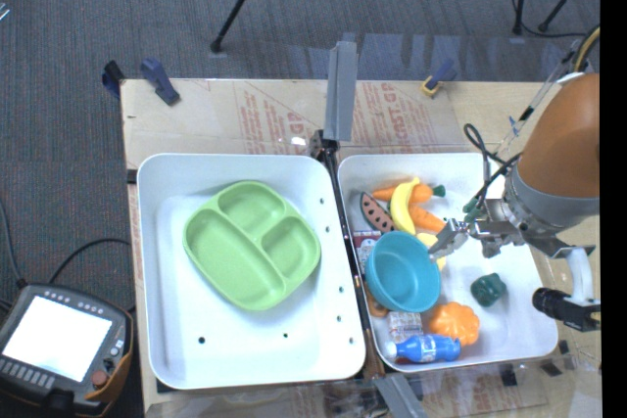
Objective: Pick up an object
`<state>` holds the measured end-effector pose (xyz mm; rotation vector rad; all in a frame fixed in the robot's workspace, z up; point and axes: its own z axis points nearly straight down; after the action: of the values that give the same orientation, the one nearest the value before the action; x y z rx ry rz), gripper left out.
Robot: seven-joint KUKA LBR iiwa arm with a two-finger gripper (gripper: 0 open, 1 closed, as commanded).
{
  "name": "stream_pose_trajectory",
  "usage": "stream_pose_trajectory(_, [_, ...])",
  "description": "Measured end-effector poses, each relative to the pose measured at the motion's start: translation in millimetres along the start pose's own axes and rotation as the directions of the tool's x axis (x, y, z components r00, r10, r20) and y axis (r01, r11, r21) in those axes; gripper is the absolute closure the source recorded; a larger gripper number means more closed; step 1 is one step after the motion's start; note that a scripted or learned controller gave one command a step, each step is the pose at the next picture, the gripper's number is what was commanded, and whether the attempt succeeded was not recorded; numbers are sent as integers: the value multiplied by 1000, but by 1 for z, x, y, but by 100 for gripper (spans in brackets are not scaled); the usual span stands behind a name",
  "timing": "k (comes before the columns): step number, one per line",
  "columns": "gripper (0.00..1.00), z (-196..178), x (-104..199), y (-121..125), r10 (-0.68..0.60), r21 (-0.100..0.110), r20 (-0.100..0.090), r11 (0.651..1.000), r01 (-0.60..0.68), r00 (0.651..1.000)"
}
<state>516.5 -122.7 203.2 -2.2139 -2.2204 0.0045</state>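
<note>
The right bin [509, 338] holds several toy items: a blue bowl [402, 274], a yellow banana [403, 207], an orange carrot [425, 193], a watermelon slice [377, 211], a dark green pepper [487, 288], an orange pumpkin [454, 322] and a blue bottle [427, 348]. My gripper [444, 241] reaches in from the right and hangs low over the bowl's upper right rim, beside a yellow and orange piece [428, 228]. I see nothing clearly held in it.
The left bin [167, 328] carries a green divided plate [253, 245]. A grey upright post [341, 98] stands behind the wall between the bins. The arm's orange band [573, 127] looms over the right bin's far right side. A pendant [59, 338] lies at the lower left.
</note>
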Motion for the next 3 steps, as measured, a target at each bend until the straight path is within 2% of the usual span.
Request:
stream_pose_trajectory(1, [0,117,-5,17,216,-2,2,976,-216,976])
stream_pose_trajectory(2, [100,106,-6,18,224,-3,-2,975,-224,975])
stream_pose_trajectory(3, [100,10,58,60,301,-20,8,953,-301,953])
